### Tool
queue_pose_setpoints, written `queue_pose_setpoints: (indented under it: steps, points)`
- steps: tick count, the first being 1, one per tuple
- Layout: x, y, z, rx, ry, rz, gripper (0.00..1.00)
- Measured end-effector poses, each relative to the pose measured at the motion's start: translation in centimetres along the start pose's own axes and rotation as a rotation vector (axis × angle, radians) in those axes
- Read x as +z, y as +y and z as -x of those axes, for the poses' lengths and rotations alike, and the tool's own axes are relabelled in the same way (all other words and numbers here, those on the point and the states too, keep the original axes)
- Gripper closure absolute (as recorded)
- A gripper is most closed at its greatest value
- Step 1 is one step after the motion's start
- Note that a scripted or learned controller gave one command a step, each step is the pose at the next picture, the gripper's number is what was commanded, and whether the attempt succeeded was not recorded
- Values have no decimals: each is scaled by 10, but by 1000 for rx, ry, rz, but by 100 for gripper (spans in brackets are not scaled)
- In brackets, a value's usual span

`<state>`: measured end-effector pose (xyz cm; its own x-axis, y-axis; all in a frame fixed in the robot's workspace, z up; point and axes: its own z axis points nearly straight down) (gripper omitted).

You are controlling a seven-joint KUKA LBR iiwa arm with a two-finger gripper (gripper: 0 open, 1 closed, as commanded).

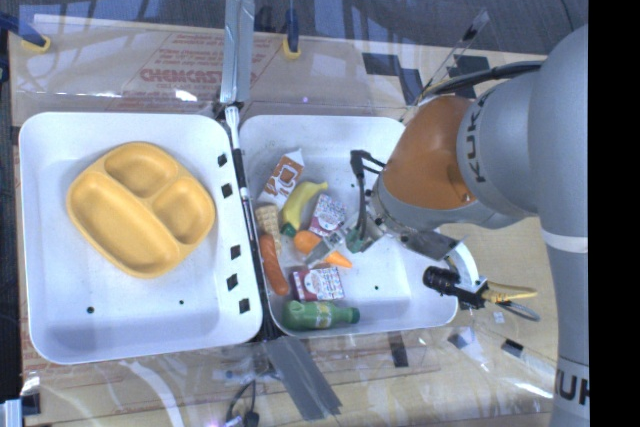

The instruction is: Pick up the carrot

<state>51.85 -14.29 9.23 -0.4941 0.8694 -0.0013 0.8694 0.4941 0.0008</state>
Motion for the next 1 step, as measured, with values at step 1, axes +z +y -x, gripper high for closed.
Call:
queue_pose_setpoints:
  steps: [1]
  points:
    - [-10,0,0,-4,0,-1,100]
